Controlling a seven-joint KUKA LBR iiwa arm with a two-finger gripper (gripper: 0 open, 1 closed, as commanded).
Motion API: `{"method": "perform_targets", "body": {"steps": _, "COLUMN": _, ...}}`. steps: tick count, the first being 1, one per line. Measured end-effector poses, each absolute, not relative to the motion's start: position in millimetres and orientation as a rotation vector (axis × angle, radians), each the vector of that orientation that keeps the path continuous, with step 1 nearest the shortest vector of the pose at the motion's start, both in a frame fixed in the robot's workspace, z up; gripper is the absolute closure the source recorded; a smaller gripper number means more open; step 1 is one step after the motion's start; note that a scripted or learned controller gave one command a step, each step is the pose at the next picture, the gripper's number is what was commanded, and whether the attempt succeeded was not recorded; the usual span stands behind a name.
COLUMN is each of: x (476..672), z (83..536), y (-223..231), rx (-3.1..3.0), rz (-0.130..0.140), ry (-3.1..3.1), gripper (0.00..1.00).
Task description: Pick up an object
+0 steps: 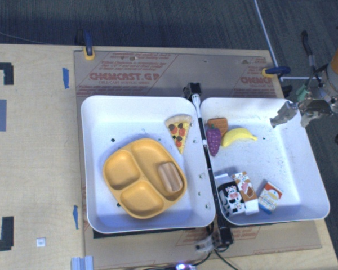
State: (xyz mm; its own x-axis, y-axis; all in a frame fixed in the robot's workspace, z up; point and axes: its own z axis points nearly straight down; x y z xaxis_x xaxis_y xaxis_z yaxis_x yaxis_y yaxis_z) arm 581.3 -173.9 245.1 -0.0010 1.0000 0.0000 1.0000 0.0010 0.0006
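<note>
Gripper (286, 112) hangs over my right bin (304, 167); finger state I cannot tell. One curved yellow banana (238, 136), three small cartons (248, 193), one glossy three-compartment tray (143, 177).

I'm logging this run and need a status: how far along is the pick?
Nothing looks picked yet. The banana, grapes and cartons all lie in the right bin. The gripper hangs at that bin's upper right corner with nothing between its fingers. Descending on an object, gripping it and lifting remain.

Even, bright overhead light, soft bluish shadows inside the white bins (101, 117), slightly soft focus.
</note>
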Motion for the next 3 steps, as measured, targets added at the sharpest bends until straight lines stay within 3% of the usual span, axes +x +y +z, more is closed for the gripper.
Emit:
{"method": "perform_targets", "body": {"steps": 1, "x": 530.0, "z": 157, "y": -91, "rx": 2.222, "rz": -0.001, "ry": 2.224, "gripper": 0.0}}
{"method": "perform_targets", "body": {"steps": 2, "x": 489.9, "z": 92, "y": -145, "rx": 2.218, "rz": 0.004, "ry": 2.219, "gripper": 0.0}}
{"method": "perform_targets", "body": {"steps": 3, "x": 490.8, "z": 102, "y": -145, "rx": 2.217, "rz": 0.006, "ry": 2.215, "gripper": 1.0}}
